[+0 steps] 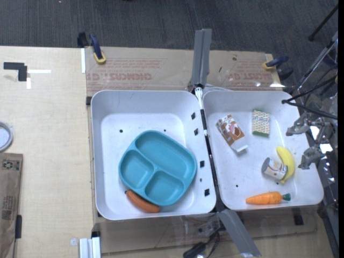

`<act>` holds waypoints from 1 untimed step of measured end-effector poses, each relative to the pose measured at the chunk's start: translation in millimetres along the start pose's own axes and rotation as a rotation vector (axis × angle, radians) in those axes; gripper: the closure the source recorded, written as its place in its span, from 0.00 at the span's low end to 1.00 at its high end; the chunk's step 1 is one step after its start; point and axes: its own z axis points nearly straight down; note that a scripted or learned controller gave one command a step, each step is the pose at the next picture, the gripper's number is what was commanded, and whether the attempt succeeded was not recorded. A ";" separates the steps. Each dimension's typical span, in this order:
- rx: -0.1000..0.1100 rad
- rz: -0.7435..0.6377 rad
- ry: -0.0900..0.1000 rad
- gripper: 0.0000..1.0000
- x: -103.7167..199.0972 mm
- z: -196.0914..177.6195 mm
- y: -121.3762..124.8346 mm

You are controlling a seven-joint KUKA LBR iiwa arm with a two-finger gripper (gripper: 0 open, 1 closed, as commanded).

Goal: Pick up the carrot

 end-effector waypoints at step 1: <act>-0.001 -0.256 0.003 0.00 33.4 70.7 13.0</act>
